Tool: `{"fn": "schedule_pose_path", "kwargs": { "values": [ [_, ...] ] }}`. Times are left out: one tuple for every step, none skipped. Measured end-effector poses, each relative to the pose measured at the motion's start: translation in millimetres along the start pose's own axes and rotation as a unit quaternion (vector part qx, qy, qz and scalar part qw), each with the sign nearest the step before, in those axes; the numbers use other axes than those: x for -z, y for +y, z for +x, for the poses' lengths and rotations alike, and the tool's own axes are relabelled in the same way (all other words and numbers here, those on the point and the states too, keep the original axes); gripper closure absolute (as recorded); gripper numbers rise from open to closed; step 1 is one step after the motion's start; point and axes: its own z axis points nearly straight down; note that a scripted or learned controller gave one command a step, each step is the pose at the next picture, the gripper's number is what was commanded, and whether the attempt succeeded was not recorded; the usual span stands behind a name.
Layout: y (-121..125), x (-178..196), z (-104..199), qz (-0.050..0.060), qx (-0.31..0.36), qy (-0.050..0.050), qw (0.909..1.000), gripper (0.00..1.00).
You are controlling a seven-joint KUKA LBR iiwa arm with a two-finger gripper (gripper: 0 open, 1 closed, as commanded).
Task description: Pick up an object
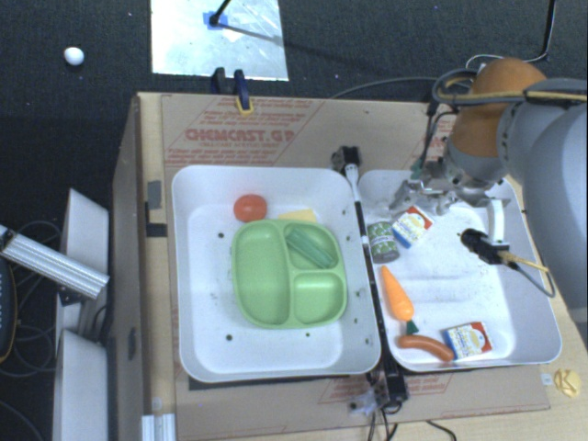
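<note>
Two bins, and the arm's gripper hangs over the right bin at its upper edge, jaws spread wide and holding nothing, just above the small carton, likely the target; the carrot lies lower, near frame centre.

Divided tray in left bin, carrot in right bin
</note>
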Motion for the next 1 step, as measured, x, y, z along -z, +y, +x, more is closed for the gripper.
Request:
{"fn": "schedule_pose_path", "kwargs": {
  "values": [
    [2.0,12.9,-0.1,-0.003,0.001,-0.001,1.0000,1.00]
  ]
}}
